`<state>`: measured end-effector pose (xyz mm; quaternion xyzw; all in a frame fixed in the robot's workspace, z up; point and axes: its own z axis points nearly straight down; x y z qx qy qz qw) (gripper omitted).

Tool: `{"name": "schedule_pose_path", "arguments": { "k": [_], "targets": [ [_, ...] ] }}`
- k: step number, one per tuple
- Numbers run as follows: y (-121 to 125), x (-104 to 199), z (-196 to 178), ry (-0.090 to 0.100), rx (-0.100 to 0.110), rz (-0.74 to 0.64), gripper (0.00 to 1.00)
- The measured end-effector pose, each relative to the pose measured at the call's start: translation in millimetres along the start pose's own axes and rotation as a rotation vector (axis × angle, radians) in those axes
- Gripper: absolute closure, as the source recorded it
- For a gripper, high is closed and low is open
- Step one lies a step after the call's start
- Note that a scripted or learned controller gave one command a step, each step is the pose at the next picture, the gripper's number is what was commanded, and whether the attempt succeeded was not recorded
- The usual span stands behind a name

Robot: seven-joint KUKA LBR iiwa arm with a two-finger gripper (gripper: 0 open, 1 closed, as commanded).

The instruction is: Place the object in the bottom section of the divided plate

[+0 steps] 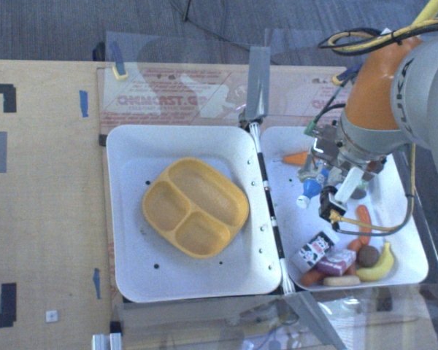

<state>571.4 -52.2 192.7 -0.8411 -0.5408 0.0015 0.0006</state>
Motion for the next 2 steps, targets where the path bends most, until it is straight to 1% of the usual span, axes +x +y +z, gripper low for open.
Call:
{"name": "schedule_pose_path", "arguments": {
  "k": [1, 2],
  "targets": [
    [-28.0, 62.1, 8.7, 0.001, 0.002, 0.011, 1.00],
    [-22.5, 134.3, 8.1, 0.001, -0.003, -0.191, 1.00]
  ]
}}
